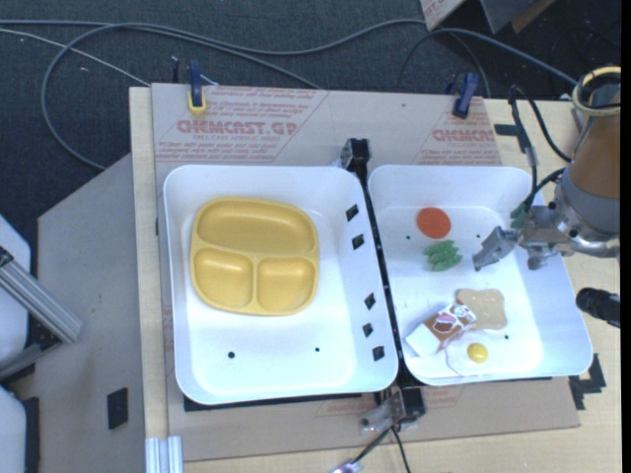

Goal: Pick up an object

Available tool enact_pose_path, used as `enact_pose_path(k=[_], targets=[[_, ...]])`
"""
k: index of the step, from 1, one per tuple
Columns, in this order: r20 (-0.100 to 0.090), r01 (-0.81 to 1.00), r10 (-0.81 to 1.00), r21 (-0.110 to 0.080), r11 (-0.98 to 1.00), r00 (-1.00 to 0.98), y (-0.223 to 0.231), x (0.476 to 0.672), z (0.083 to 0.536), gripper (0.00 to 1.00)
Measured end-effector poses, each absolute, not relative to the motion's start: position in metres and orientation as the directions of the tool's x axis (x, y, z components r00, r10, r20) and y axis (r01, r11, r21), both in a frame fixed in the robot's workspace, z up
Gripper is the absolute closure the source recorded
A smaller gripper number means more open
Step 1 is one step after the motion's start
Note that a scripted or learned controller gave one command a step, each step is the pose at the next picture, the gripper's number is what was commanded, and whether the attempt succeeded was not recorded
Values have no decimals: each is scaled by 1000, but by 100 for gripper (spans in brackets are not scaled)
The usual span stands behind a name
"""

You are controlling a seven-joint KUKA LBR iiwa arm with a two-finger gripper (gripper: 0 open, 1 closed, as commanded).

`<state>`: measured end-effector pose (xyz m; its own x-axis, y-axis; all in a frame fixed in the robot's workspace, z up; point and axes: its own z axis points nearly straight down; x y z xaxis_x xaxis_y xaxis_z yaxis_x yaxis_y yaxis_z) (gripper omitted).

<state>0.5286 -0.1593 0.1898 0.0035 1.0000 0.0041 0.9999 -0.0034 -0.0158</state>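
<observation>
Two shallow white bins sit side by side on a cardboard-topped bench (246,126), held by blue clamps (196,82), with cables trailing over dark carpet behind. A yellow divided plate (255,255) lies in the left bin (197,363). In the right bin (552,333) lie a red tomato (433,223), green broccoli (444,255), a toast slice (483,308), a fried egg (473,355) and a small packet (449,323). The gripper (501,247) hangs near the broccoli, fingers parted, holding nothing.
</observation>
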Motion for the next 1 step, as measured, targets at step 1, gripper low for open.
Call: enact_pose_path(k=[1], targets=[[1,1000,1000,-1,0,0,-159,532,197,0]])
